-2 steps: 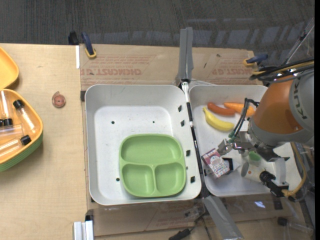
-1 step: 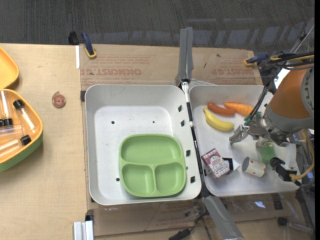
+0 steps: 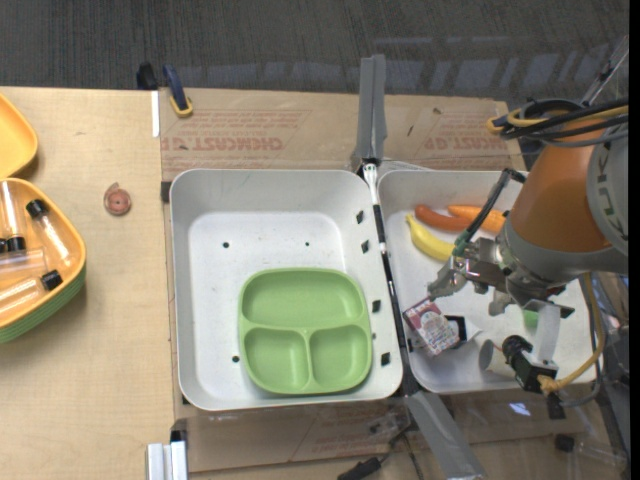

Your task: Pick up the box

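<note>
The box (image 3: pixel 432 328) is small, red and white with a pinkish label, and lies near the front left of the right bin (image 3: pixel 440 376), close to the wall between the two bins. My gripper (image 3: pixel 447 280) hangs just above and slightly right of the box, reaching in from the orange-banded arm (image 3: pixel 555 213). Nothing shows in its grasp. The arm hides much of the right bin's right half.
A yellow banana (image 3: pixel 430 240) and an orange carrot (image 3: pixel 447 214) lie at the back of the right bin. A small black item (image 3: pixel 456 326) sits beside the box; a white cup (image 3: pixel 491 358) and a green object (image 3: pixel 531 318) lie further right. The left bin (image 3: pixel 200 268) holds a green divided plate (image 3: pixel 305 330).
</note>
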Robot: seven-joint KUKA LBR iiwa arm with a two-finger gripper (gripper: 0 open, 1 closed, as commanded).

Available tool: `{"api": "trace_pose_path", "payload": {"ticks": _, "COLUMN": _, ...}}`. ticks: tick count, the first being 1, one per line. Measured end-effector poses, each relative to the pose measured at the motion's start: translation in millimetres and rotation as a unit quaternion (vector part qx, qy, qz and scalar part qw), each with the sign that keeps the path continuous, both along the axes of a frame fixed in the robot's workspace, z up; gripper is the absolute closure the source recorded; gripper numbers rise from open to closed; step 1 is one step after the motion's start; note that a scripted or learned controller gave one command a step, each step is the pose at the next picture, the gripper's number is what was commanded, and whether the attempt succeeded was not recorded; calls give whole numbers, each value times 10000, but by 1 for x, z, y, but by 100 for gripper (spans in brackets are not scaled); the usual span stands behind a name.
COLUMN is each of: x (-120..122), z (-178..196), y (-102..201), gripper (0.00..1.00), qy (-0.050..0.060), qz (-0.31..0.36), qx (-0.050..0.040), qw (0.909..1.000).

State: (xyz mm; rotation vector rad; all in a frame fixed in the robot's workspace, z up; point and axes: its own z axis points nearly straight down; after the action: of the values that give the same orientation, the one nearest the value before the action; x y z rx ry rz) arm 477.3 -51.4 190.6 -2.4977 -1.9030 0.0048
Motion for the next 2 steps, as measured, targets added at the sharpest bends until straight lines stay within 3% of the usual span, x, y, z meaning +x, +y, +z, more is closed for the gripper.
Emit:
{"api": "trace_pose_path", "payload": {"ticks": 1, "x": 0, "z": -85, "y": -42, "gripper": 0, "qy": -15, "qz": 1074, "qx": 7, "qw": 9942}}
{"api": "trace_pose_path", "payload": {"ticks": 2, "x": 1, "z": -100, "y": -101, "gripper": 0, "qy": -5, "qz": 2414, "qx": 11, "qw": 9704}}
